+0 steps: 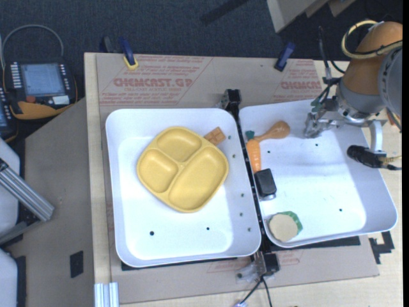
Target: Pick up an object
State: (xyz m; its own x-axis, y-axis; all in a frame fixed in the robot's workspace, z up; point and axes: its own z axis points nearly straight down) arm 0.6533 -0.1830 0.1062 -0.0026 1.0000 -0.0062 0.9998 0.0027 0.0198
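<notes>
Two shallow white bins are seen side by side on the bench. The left bin (128, 235) holds a yellow divided plate (183, 168), with a small wooden block (215, 135) touching its upper right rim. In the right bin (345, 203), along the left wall, an orange carrot (254, 155) is laid with its long axis running almost straight up and down the view, its green end pointing towards the far edge. Just beside that end a wooden spoon-like piece (273, 132) is laid slantwise, its broad end directed up and to the right. Below the carrot a small black block (265, 183) is found, and near the front left corner a round tan and green disc (284, 226).

The gripper (314, 125) is positioned over the far right part of the right bin, well apart from the carrot. Nothing is seen between its fingers; whether they are spread or pressed together cannot be told, since they appear small and blurred.
</notes>
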